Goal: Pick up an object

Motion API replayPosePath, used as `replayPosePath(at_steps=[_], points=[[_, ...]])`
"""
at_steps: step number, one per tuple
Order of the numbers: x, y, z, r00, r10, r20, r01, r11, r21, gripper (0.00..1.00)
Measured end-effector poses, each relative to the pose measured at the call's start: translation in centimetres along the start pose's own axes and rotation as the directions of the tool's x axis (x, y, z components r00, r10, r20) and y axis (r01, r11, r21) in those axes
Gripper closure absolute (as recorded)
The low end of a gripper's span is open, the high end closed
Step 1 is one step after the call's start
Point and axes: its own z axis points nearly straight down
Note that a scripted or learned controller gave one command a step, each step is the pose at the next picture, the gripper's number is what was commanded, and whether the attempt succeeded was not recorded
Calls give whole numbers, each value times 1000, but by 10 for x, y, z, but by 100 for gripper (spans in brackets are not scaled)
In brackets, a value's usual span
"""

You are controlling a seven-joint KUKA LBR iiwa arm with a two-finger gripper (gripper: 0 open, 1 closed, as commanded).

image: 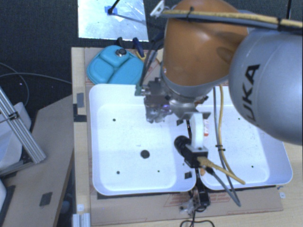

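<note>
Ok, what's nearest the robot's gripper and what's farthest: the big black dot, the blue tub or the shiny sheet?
1. Big black dot, in the left bin, near the gripper.
2. Blue tub, behind the left bin; almost tied with the dot.
3. Shiny sheet, at the back.

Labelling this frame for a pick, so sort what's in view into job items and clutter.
Job: gripper, over the left bin; right bin; dark disc in the left bin, possibly the pick target.
Clutter: blue tub behind the bins; shiny sheet beyond it; metal frame at the left.
</note>
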Motion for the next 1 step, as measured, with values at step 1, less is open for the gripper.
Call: replayPosePath(at_steps=[1], points=[[1, 2, -12, 1000, -5, -3, 5, 1000, -6, 100]])
